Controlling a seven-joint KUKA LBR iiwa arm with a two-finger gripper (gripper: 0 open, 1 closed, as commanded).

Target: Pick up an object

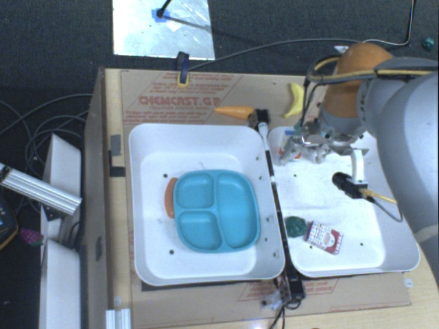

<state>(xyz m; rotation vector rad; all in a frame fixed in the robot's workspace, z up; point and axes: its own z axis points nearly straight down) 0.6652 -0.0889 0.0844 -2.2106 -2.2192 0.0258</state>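
My gripper [302, 150] hangs low over the far left corner of the right bin [394, 252], under the grey wrist with its orange band. Nothing shows in its grasp. In the same bin, near the front left, lie a small dark green lump [296, 226] and a red and white packet [323, 238] side by side, well apart from the gripper. The left bin [147, 149] holds a blue divided plate [216, 208], with a brown sausage-like piece [169, 197] against the plate's left edge.
A yellow banana [295, 100] and an orange carrot [234, 112] lie on the cardboard behind the bins, outside them. The divider between the bins [273, 184] runs just left of the gripper. Cables and metal parts sit at the far left.
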